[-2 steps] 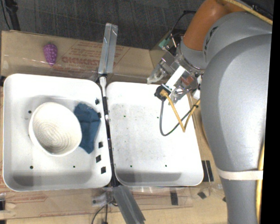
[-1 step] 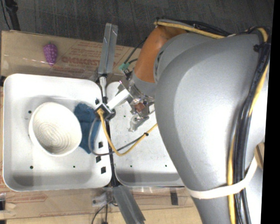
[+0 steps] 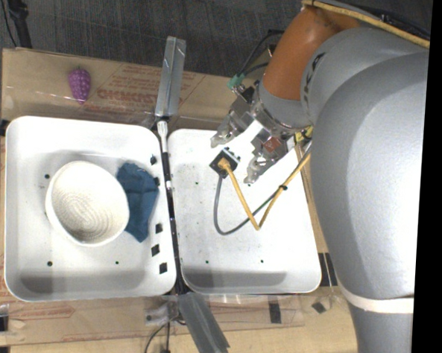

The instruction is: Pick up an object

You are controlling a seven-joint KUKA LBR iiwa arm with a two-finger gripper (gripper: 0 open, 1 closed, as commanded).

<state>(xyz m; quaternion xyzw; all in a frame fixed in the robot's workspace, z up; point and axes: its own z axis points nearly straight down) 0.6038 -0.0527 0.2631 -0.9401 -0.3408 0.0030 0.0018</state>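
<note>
Jaws spread apart above the far end of the right bin (image 3: 293,277), grasping nothing.

The jaws hang released over the right bin's far left part, with bare white bin floor showing between the two fingers (image 3: 227,133). The grey arm (image 3: 364,158) reaches in from the right, its orange band (image 3: 296,50) just above the wrist. The things to pick lie in the left bin (image 3: 17,275), well apart from the jaws: a round, pale woven bowl (image 3: 89,201) sits near the middle, and a crumpled blue cloth (image 3: 139,197) lies touching its right side, close to the wall between the two bins. A small purple thing (image 3: 79,83) rests on the brown worktop (image 3: 211,89) beyond the left bin's far edge.
</note>
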